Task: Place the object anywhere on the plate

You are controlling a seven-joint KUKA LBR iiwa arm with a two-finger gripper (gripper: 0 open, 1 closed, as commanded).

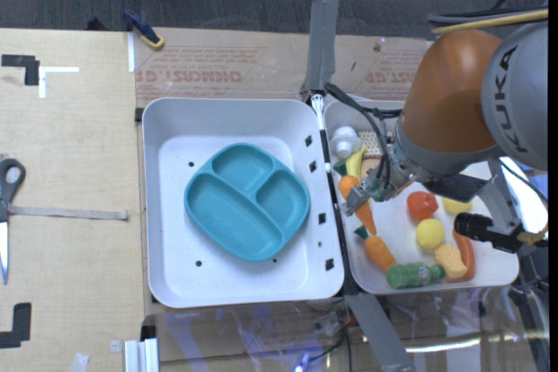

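A blue divided plate (248, 201) lies in the middle of the left white bin (166, 266), with nothing on it. My gripper (364, 192) is low in the right bin (501, 276), at its left side, just past the wall between the bins. It hangs over a small orange piece (348, 184) and the top of a carrot (363, 219). The arm's orange band (445, 91) and grey wrist hide the bin's upper right part. I see nothing clearly held.
The right bin holds several toy foods: a white piece (344, 138), a yellow banana (355, 161), a second carrot (379, 251), a red tomato (421, 205), a yellow lemon (428, 233), a green vegetable (410, 274) and a red pepper (468, 257).
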